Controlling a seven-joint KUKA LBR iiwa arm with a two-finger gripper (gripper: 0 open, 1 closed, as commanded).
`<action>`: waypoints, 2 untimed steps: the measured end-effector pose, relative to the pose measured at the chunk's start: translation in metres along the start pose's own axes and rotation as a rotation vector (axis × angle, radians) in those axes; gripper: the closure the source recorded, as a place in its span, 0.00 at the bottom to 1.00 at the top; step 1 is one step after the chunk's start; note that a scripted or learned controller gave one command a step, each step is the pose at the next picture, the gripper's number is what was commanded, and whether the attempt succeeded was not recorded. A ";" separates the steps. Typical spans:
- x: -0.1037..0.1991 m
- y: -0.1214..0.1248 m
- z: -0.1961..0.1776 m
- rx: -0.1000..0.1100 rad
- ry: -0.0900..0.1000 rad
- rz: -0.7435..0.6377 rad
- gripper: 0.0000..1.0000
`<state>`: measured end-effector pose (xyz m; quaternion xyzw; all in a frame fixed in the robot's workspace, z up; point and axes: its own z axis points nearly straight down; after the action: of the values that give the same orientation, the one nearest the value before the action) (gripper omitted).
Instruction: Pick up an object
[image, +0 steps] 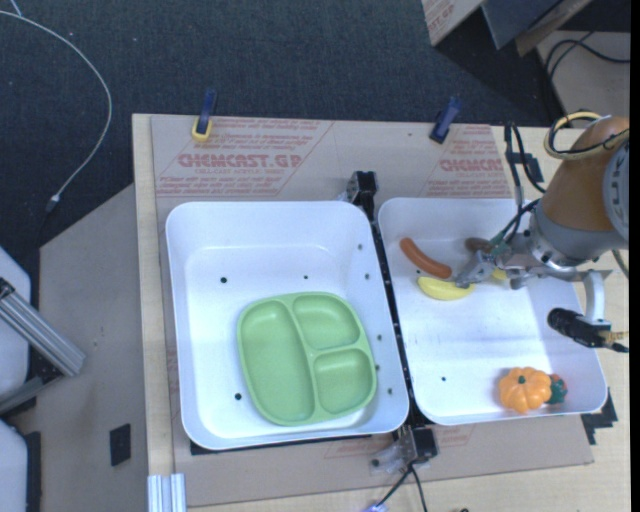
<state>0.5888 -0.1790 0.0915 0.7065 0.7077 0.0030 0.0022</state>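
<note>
- Step in hand, by the look of it: approach/grasp stage; nothing lifted yet.
- Gripper (478, 272) low in the right bin (480, 345), upper part, reaching in from the right w/ orange band above the wrist.
- Banana (444, 289) lying flat just beside the fingertips, on their left & slightly nearer the camera; touching or a hair apart, can't tell.
- Hot dog (425, 257) lying at a slant just above the banana, near the bin's left wall.
- Pumpkin (525, 389) in the bin's near right corner, well apart from the gripper.
- Green tray (305, 356), 3 compartments, in the left bin (200, 330); well apart from the arm.
- Fingers: too small & dark against the wrist to read; can't tell if wide or narrow, and nothing seen between them.
- Likely target: banana, being closest; hot dog a 2nd candidate.
- Next move calls for: centring over the banana's middle, straddling across its narrow width, closing, then a straight lift.
- Risk, as a guess: curved smooth skin may slip out; hot dog close by may get nudged.
</note>
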 end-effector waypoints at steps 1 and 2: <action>-0.001 0.001 -0.012 -0.007 -0.005 0.000 1.00; -0.004 0.006 -0.076 0.000 -0.004 0.000 1.00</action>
<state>0.5944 -0.1833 0.1675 0.7066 0.7076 0.0016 0.0036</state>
